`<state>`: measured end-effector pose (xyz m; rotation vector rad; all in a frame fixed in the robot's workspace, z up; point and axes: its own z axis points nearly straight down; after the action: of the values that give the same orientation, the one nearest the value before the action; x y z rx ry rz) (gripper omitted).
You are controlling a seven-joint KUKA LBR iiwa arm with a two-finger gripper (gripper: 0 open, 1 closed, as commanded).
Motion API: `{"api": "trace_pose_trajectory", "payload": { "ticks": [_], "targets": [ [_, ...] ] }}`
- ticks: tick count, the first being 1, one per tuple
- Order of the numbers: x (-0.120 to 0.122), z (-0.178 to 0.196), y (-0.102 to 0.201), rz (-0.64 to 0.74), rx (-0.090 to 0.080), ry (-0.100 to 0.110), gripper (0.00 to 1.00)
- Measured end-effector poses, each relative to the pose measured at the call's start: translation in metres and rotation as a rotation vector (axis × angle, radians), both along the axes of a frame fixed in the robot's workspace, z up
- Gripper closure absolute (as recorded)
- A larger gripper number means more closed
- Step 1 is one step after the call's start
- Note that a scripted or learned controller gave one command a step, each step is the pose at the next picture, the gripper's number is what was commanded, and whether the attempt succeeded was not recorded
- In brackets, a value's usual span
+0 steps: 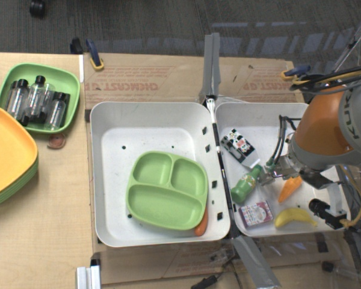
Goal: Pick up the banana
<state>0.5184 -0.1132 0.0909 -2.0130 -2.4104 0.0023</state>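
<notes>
The yellow banana lies near the front edge of the right bin, curved and flat on the floor. My gripper hangs below the orange-banded wrist, above and to the left of the banana. It sits low over the spot between a green bottle and an orange carrot. The arm's body covers most of the gripper. Nothing touches the banana.
The right bin also holds a pink box just left of the banana and a black-and-white item further back. The left bin carries a green divided plate with a small orange object at its edge. Orange plates and a green tray of bottles stand at far left.
</notes>
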Motion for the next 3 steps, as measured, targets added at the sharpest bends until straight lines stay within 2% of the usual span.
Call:
{"api": "trace_pose_trajectory", "payload": {
  "ticks": [1, 3],
  "targets": [
    [0.002, 0.002, -0.009, -0.271, 0.000, -0.001, 1.00],
    [0.001, 0.001, -0.020, -0.528, -0.001, -0.002, 1.00]
  ]
}}
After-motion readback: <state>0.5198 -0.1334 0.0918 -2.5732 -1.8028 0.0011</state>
